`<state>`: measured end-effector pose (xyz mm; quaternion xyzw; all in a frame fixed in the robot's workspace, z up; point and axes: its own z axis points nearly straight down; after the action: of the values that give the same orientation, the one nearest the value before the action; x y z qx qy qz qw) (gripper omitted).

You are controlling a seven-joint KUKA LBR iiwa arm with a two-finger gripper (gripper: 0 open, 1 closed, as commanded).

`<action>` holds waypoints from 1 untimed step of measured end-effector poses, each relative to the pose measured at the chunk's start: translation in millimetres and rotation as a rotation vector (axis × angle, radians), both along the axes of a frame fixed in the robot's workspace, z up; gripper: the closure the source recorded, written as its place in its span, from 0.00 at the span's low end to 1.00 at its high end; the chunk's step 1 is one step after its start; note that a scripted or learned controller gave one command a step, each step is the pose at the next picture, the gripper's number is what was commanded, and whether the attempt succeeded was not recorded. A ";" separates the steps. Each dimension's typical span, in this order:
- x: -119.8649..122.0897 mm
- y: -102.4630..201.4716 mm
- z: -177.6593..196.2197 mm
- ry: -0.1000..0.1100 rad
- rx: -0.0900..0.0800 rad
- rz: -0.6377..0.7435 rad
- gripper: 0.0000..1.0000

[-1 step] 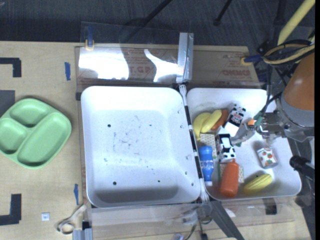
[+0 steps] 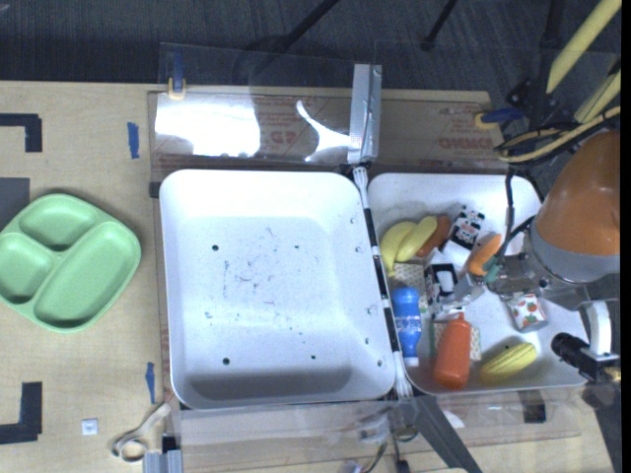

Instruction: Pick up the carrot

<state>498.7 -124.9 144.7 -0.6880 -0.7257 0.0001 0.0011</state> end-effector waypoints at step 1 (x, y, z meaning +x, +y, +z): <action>52.4 -73.3 -34.7 -0.036 -0.004 -0.024 0.00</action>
<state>551.1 -198.2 110.0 -0.6964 -0.7175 -0.0108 -0.0132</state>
